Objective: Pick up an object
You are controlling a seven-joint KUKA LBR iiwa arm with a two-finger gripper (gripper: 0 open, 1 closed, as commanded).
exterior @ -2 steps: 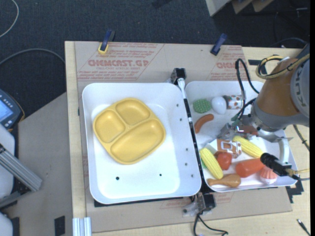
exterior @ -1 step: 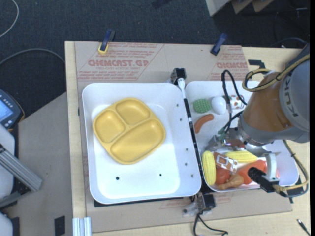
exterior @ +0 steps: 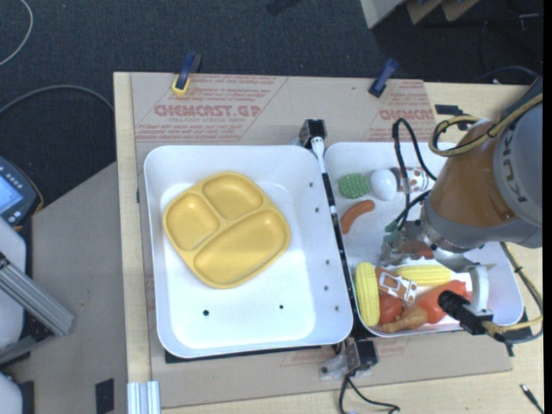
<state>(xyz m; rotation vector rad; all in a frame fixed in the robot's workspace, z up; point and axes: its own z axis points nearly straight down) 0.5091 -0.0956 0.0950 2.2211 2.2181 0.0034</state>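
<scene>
Several toys crowd the right bin's near edge; the gripper hovers over corn; finger state unclear, perhaps descending next.

The brown cardboard sheet under the bins reads "CHEMCAST G.P." in red; its other print is illegible.

Reaches in from the right edge as a single grey arm, bending down and leftward, with its broad orange band sitting just above the wrist. Narrows below that band into a grey wrist section and ends in a gripper pointing down, low over the near part of the right-hand bin. Carries a loop of dark cable off the upper side of the wrist.
</scene>
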